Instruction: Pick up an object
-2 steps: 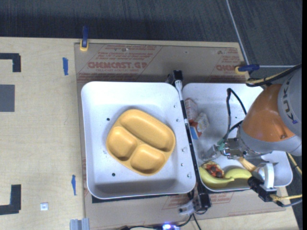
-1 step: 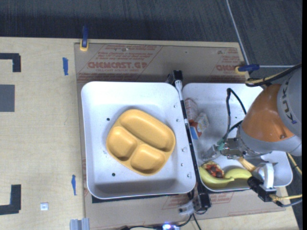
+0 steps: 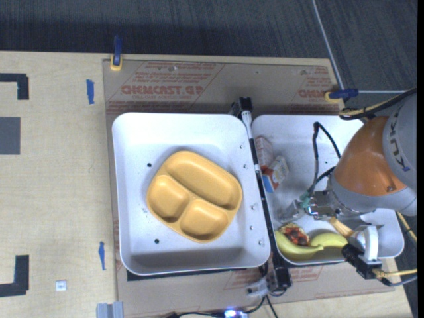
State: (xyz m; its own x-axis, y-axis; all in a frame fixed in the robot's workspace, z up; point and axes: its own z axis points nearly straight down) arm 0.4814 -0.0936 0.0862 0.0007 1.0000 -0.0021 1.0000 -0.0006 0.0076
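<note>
A yellow banana (image 3: 313, 244) lies along the near wall of the right bin (image 3: 295, 126). A small dark red and orange object (image 3: 293, 233) sits at the banana's left end. A crumpled clear wrapper with red and blue bits (image 3: 269, 162) lies by that bin's left wall. My gripper (image 3: 303, 208) hangs low over the right bin, just above the banana and the small dark object, with the orange-banded wrist (image 3: 368, 161) behind it to the right. Nothing shows in its grasp.
The left bin (image 3: 132, 141) holds a yellow three-compartment plate (image 3: 193, 194) at its middle. A black cable (image 3: 322, 144) loops over the right bin from the wrist. Cardboard (image 3: 172, 85) lies under both bins, clamped at the far corners.
</note>
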